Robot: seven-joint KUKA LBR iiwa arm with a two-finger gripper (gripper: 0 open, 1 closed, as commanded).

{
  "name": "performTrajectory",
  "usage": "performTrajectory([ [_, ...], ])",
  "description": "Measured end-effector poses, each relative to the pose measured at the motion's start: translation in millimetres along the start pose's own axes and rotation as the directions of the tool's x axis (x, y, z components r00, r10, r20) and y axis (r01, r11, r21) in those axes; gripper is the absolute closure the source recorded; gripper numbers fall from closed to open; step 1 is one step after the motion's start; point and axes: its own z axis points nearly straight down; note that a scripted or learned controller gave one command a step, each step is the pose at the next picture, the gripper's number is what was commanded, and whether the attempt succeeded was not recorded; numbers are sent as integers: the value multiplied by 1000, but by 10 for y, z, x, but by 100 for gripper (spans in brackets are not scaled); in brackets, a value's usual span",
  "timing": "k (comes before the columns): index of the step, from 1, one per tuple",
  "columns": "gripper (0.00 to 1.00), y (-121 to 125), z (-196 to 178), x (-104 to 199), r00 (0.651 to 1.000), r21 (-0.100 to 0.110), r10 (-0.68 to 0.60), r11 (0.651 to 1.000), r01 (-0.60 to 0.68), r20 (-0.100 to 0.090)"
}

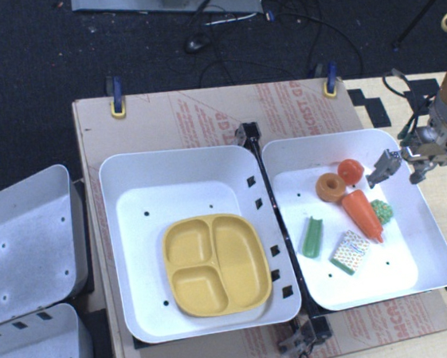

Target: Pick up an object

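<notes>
Two white bins sit side by side on my bench. From the overhead camera I see a yellow divided tray (216, 265) lying flat in the left bin (119, 178). The right bin (426, 263) holds a carrot (362, 214), a small brown ring (330, 187) beside a red ball (350, 171), a green stick (313, 237), a patterned block (350, 251) and a green tuft (383, 211) touching the carrot. My gripper (402, 166) hangs over the right bin's far right side, jaws apart with nothing between them, near the red ball.
</notes>
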Motion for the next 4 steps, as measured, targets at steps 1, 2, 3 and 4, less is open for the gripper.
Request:
performTrajectory([
  [1, 0, 27, -75, 9, 1000, -12, -4, 1000, 4, 3],
  [2, 0, 47, 550, -35, 1000, -9, -2, 1000, 2, 2],
  [3, 0, 112, 1138, 37, 1000, -10, -5, 1000, 5, 2],
  [4, 0, 144, 1349, 9, 1000, -22, -2, 1000, 2, 11],
])
